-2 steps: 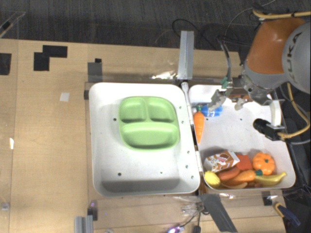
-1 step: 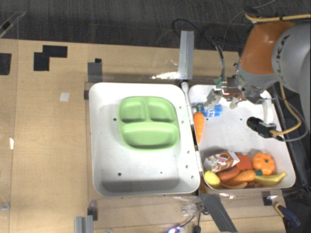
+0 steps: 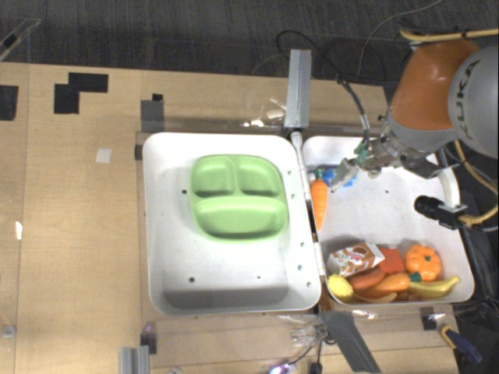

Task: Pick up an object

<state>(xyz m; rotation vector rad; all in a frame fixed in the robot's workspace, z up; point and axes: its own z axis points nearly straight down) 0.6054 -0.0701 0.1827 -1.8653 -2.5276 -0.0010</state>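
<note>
Wooden table [image 3: 70, 232] carries two white bins: the left bin [image 3: 168, 287] holds a green divided plate [image 3: 238, 195]; the right bin [image 3: 390, 216] has toy food heaped lower right. The claw [image 3: 360, 160] hovers upper centre-right near a carrot [image 3: 319, 201]; its grip can't be judged.

A pale wooden table [image 3: 70, 232] carries black square markings [image 3: 78, 90] at its far left; beyond it lies dark carpeted floor [image 3: 156, 14].

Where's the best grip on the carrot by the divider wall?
Probably the carrot's orange mid-body, coming from above with the gripper closing across its width. It lies flat along the right bin's left wall, leaf end up-frame, so side access looks tight.
</note>
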